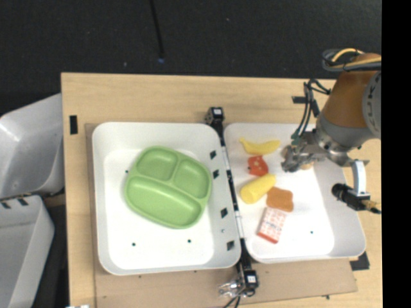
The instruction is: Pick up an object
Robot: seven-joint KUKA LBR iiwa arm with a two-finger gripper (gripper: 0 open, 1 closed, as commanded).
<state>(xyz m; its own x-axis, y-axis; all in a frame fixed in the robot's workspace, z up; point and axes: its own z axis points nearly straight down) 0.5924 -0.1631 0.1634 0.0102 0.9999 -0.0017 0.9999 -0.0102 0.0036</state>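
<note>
Several small objects lie in the right bin (321,236): a yellow banana-like piece (260,146) at the back, a red tomato-like piece (257,165), a yellow oblong piece (257,188), an orange block (280,199) and a red-and-white packet (272,225). My gripper (294,160) hangs over the back of this bin, just right of the red and yellow pieces. It is seen from above, and nothing shows between its fingers.
The left bin (115,236) holds a green divided plate (168,186). A black divider with clips (228,191) runs between the bins. The wooden bench (160,95) surrounds both. The arm's orange band (350,98) rises at the right.
</note>
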